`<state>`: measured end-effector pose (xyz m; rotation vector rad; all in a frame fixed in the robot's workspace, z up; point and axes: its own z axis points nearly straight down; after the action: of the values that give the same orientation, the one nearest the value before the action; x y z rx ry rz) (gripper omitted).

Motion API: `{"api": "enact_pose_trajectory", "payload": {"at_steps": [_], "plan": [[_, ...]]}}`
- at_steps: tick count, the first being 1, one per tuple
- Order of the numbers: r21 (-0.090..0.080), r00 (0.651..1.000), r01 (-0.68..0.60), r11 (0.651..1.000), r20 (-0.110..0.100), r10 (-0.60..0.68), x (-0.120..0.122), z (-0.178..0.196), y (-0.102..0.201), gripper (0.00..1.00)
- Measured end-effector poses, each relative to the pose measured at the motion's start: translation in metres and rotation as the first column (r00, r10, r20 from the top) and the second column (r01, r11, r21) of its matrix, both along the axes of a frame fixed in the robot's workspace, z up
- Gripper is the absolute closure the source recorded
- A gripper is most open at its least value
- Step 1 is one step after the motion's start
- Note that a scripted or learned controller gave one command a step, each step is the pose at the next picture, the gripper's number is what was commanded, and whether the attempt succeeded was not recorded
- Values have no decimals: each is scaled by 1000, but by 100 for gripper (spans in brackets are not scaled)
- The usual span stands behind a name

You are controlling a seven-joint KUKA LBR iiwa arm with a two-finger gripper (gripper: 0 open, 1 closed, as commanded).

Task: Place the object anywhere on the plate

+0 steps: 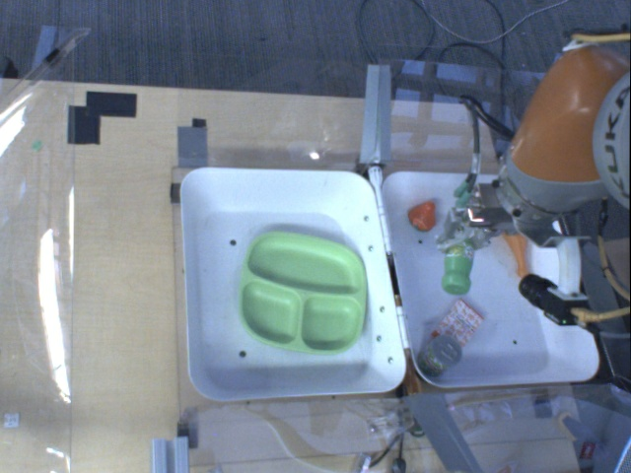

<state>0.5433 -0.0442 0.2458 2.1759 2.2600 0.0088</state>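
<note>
A green plate (301, 291) with three compartments lies in the left bin (207, 264). My gripper (461, 233) hangs over the right bin (552, 358), near its back left part. A small green bottle-shaped object (455, 270) sits right under the gripper, its upper end meeting the gripper's tip. Whether it is held or resting on the bin floor cannot be told from this angle. A red-orange piece (423, 215) lies just left of the gripper.
An orange carrot-like piece (518, 252) lies to the right of the gripper, partly under the arm. A red-and-white packet (460, 320) and a grey round object (439, 355) lie near the right bin's front left corner. A raised divider (389, 264) separates the bins.
</note>
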Motion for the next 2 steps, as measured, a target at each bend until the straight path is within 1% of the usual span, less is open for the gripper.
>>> {"api": "enact_pose_trajectory", "payload": {"at_steps": [1,2], "plan": [[-2,956,-295,956,-2,295,32,-18,71,100],[-1,952,-306,952,-5,306,5,-62,132,100]]}}
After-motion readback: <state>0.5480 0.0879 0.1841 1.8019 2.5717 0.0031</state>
